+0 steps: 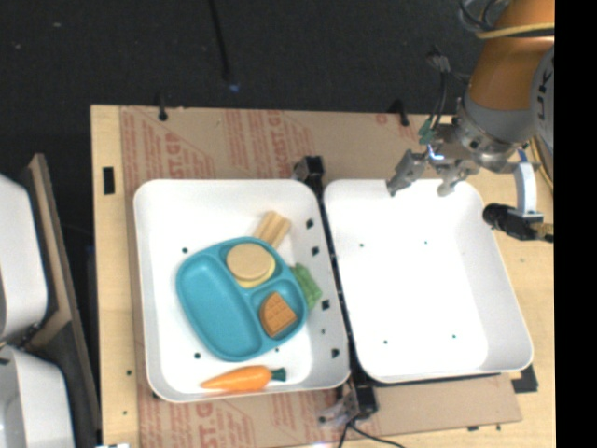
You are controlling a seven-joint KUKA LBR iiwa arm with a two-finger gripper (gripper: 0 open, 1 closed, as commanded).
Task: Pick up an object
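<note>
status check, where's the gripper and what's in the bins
Gripper open, holding nothing, over right bin far edge. Blue tray, carrot in left bin. Nothing in the way.

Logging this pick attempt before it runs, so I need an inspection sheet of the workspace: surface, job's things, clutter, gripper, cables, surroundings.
Surface: bench bearing left bin and right bin side by side.
Job's things: in the left bin, blue tray holding round biscuit and brown cracker; carrot, wooden block, green piece around it.
Clutter: nothing seen.
Gripper: gripper open, above the right bin's far edge, holding nothing.
Cables: black cable behind the bench.
Surroundings: dark floor; white units at left.
</note>
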